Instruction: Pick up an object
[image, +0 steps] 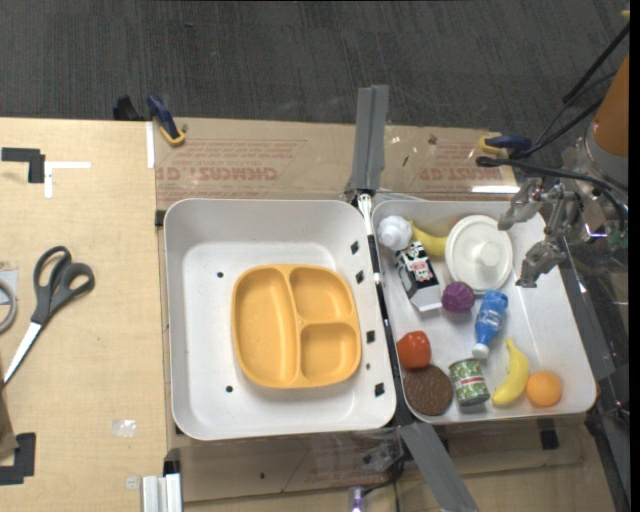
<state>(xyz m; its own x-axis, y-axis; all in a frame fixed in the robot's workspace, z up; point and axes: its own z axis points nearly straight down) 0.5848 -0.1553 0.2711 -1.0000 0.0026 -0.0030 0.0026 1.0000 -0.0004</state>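
No object is picked out yet; the closest candidate is the white round upturned bowl at the back of the right-hand shallow white bin. The gripper hangs just beside it, fingers spread with nothing between them. The risk is that the bowl looks too wide and smooth, so they'd likely slip off, or bump the small blue bottle. The wrist is mostly cut off, and cables clutter the fingertips.

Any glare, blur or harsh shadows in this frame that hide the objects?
Camera view: even lighting, soft shadows; objects in the right bin are sharp, though the white bowl looks slightly washed out; the gripper at the bin's edge looks slightly soft.
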